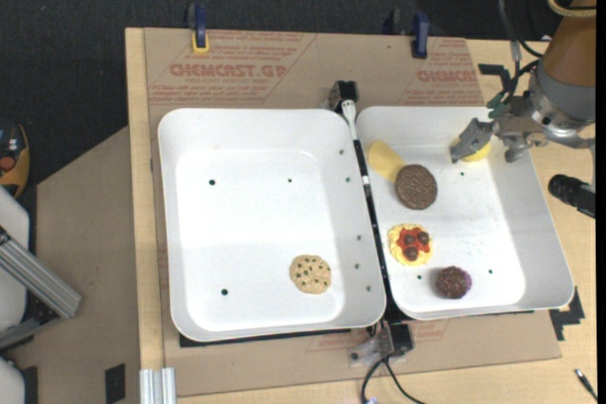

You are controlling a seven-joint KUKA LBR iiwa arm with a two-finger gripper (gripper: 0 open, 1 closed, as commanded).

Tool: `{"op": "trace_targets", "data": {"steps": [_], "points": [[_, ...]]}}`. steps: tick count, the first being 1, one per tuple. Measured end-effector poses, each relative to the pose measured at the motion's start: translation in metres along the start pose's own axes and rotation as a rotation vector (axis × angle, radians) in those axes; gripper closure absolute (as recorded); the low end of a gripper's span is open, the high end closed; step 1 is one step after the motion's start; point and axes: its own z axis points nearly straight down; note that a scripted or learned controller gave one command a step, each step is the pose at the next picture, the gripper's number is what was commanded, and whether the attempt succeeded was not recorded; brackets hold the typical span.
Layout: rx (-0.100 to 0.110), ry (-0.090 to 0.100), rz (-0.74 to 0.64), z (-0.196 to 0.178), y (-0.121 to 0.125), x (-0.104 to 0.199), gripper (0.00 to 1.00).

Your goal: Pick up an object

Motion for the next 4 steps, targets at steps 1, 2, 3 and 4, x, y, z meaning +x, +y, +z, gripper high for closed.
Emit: {"op": "trace_targets", "data": {"steps": [1, 2, 3, 4], "points": [[0.007, 0.005, -0.007, 0.092, 0.049, 0.062, 0.0], [0.008, 0.002, 0.001, 0.132, 0.022, 0.057, 0.0], [-0.006, -0.002, -0.002, 0.128, 0.083, 0.042, 0.0], [0.007, 0.002, 0.001, 0.129, 0.027, 0.059, 0.0]]}}
